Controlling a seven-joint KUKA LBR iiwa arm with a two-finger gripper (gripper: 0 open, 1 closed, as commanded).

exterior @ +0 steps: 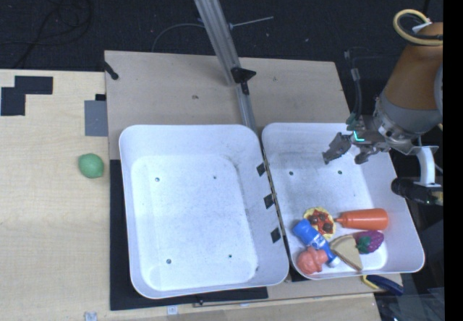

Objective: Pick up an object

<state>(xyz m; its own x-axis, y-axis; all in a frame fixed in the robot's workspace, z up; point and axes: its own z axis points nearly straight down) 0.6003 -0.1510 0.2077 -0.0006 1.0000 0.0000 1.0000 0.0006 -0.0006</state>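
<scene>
My gripper [350, 152] hangs over the upper part of the right bin [311, 168], its two dark fingers spread apart with nothing between them. The toys lie in that bin's near corner, well below the gripper: an orange-red bottle [364, 220], a yellow and red toy [319, 221], a blue piece [313, 236], a pink-orange lump [312, 260], a purple item [370, 241] and a tan wedge [347, 251].
The left bin [145, 160] sits beside the right one, joined by dark clips [269, 200]. A green ball [91, 165] rests on the bench left of the bins. A metal rail [221, 34] slants down toward the bins from the back.
</scene>
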